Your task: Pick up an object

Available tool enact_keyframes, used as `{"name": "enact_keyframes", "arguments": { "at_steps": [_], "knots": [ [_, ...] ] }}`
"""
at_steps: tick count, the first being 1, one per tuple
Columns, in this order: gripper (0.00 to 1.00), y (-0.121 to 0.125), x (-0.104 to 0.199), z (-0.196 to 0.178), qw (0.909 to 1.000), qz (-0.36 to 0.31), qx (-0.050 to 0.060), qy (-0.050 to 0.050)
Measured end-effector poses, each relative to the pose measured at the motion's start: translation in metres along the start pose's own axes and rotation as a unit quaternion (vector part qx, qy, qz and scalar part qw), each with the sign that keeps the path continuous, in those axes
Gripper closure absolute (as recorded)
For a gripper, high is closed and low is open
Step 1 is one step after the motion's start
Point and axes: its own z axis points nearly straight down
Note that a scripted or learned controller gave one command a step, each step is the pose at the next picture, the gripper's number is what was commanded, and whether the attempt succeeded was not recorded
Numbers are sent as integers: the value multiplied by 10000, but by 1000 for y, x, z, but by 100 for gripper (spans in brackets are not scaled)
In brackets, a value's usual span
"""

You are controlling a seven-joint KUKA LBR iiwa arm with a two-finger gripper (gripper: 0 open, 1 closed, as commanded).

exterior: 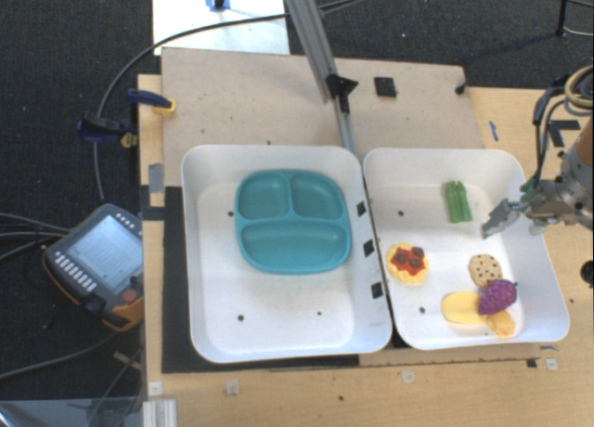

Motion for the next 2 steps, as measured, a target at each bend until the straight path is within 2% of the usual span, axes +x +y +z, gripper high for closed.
{"name": "enact_keyframes", "arguments": {
  "at_steps": [1,2],
  "knots": [
    [0,-2,-1,63,10000,0,15,6],
    [0,4,1,106,10000,-3,0,2]
  ]
}}
